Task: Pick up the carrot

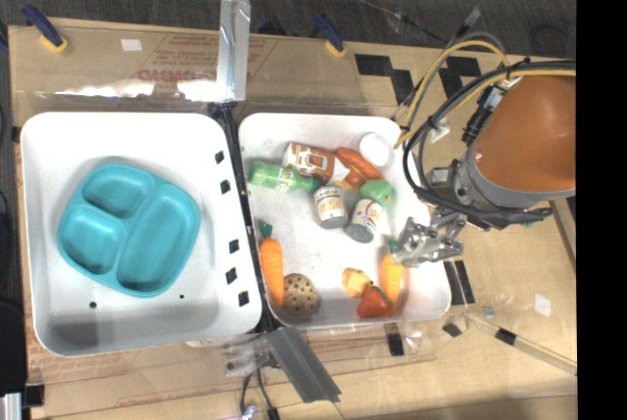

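My gripper (423,245) hangs over the right edge of the right bin (294,129), near its front right corner. Whether it is released or clenched on anything I cannot tell; the metal parts blur together from this height. Just left of it, and slightly nearer, a small orange carrot-shaped piece (391,277) stands on end against the bin's right wall, with a red strawberry-like piece (373,303) at its foot and a small yellow piece (354,282) beside that.

The carrot (271,259) lies well apart from me, along the left wall of the same bin, its green top pointing far and its tip pointing near. A brown speckled ball (300,295) sits just right of its near end.

Farther in are two small cans (331,206) side by side, a green bottle (277,178), a brown carton (306,160), an orange-red piece (359,163) and a white round lid (373,149).

The left bin (59,129) holds a teal divided plate (129,227).
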